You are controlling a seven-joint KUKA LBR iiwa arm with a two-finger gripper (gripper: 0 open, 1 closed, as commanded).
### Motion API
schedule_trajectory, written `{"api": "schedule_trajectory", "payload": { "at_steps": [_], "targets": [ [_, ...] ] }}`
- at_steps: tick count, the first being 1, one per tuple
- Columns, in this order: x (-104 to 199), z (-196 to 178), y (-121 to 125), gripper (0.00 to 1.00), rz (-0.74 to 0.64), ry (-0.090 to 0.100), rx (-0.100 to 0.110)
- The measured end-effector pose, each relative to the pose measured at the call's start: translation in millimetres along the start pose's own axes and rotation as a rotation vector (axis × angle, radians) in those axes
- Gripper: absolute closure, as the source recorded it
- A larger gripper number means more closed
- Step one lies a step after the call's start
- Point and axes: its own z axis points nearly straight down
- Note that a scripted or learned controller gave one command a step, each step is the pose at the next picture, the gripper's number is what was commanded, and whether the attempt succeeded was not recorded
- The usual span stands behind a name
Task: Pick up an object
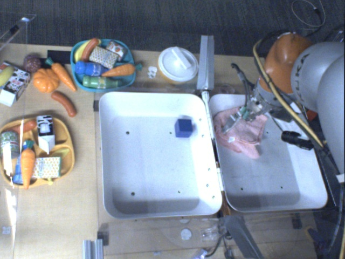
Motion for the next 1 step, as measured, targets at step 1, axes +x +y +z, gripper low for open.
{"api": "schedule_trajectory", "payload": {
  "at_steps": [1],
  "targets": [
    [-12.9, 2.0, 8.1, 0.0, -0.033, 0.024, 0.026]
  ]
}}
